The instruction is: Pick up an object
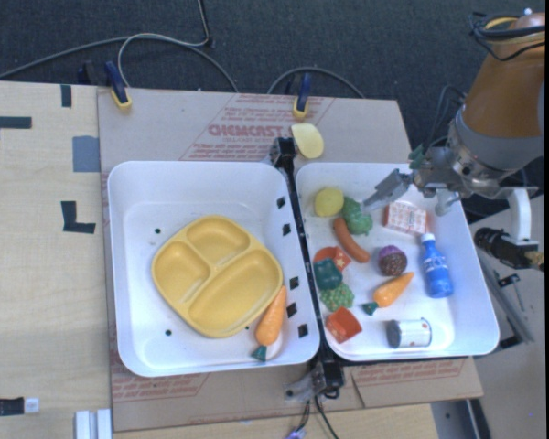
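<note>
Two white bins (133, 273) on cardboard (238, 131)

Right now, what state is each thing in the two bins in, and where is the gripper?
gripper: fingers spread open, nothing between them, above the right bin's far end.
yellow tray: flat in the left bin, compartments bare.
carrot: lying against the tray's near edge.
blue bottle: lying on its side in the right bin.
grey can: lying on its side.
small carton: lying flat below the gripper.
</note>
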`<action>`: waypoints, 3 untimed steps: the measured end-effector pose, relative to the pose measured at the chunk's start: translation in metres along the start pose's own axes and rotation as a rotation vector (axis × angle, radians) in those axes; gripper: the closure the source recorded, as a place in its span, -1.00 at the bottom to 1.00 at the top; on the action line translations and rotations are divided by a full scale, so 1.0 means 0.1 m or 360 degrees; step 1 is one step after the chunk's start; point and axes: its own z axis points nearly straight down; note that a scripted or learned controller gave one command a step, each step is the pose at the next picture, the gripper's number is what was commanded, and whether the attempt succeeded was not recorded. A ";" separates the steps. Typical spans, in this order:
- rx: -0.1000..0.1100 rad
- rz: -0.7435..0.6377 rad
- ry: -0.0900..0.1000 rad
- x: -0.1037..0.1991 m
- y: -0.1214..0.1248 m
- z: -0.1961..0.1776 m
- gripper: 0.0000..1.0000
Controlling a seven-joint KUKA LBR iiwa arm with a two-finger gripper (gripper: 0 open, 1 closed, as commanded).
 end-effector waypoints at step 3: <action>-0.0003 0.0001 -0.0006 0.14 0.66 1.82 1.00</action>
